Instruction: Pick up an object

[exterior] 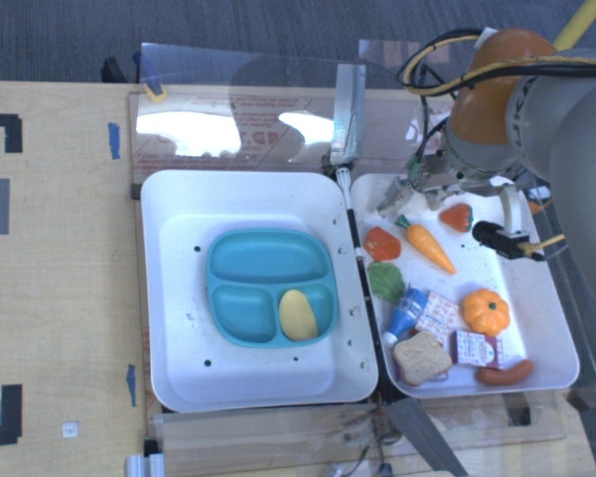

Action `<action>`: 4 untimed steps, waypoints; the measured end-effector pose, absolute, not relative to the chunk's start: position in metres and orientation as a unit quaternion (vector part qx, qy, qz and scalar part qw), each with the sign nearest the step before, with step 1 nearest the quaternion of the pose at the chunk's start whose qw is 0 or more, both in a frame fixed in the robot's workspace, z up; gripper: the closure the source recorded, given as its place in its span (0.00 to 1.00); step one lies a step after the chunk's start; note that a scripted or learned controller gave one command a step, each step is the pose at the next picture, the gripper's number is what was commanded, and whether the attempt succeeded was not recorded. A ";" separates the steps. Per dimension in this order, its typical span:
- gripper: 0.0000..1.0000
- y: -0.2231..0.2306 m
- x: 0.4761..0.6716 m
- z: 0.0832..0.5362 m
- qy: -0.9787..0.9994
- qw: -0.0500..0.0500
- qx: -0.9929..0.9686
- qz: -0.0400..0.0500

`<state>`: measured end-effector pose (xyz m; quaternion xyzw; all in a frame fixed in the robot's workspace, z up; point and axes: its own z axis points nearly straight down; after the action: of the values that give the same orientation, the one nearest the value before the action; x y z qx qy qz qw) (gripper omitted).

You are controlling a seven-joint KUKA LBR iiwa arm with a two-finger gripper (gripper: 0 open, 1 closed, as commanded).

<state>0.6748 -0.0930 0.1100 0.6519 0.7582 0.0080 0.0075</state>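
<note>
Nothing is picked up yet: my gripper (402, 199) hangs low just above the carrot (429, 247) in the right bin (561, 351), whether gripping or open I cannot tell, so the whole grasp and lift remain.

- white bins (179, 366): smooth plastic, slight gloss
- teal tray (240, 318): matt plastic
- counter (55, 266): pale wood, matt
- carrot (429, 247), pumpkin (486, 311): glossy plastic
- bread slice (422, 358): rough, spongy look
</note>
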 end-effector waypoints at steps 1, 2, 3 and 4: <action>0.00 -0.098 0.643 0.087 0.779 0.002 0.627 0.001; 1.00 -0.098 0.645 0.100 0.779 0.006 0.627 0.003; 1.00 -0.049 0.670 0.201 0.766 0.005 0.643 0.004; 0.00 -0.050 0.667 0.196 0.765 0.001 0.644 0.001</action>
<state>0.6674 -0.0500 0.1956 0.6436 0.7654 0.0007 0.0011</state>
